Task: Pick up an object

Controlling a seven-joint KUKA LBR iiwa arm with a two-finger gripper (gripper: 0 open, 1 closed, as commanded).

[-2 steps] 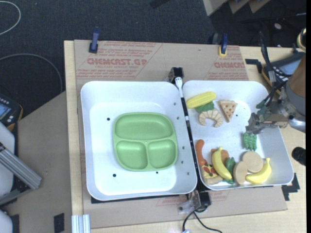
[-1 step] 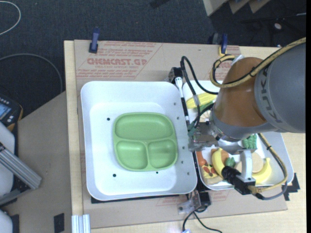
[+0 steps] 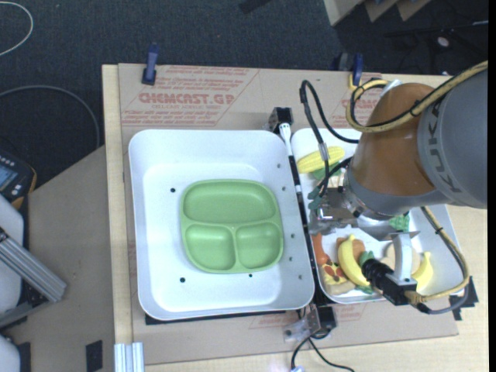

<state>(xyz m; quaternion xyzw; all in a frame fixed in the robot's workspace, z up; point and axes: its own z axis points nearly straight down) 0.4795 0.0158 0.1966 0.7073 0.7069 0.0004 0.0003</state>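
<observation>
My gripper (image 3: 328,210) hangs low over the right bin (image 3: 304,141), near its left wall, under the orange wrist band. Just behind it lies a yellow corn cob (image 3: 319,161). In front of it I see a yellow banana (image 3: 353,262) next to a small orange and red piece (image 3: 330,270). A second banana (image 3: 423,270) lies at the bin's front right, and a bit of green (image 3: 400,223) peeks out beside the arm. The arm's body hides the middle of this bin.
The left bin (image 3: 151,208) holds a green divided plate (image 3: 231,225) at its centre. Black cables loop from the arm over the right bin's back and front edges. A black clamp (image 3: 280,118) sits between the bins at the back.
</observation>
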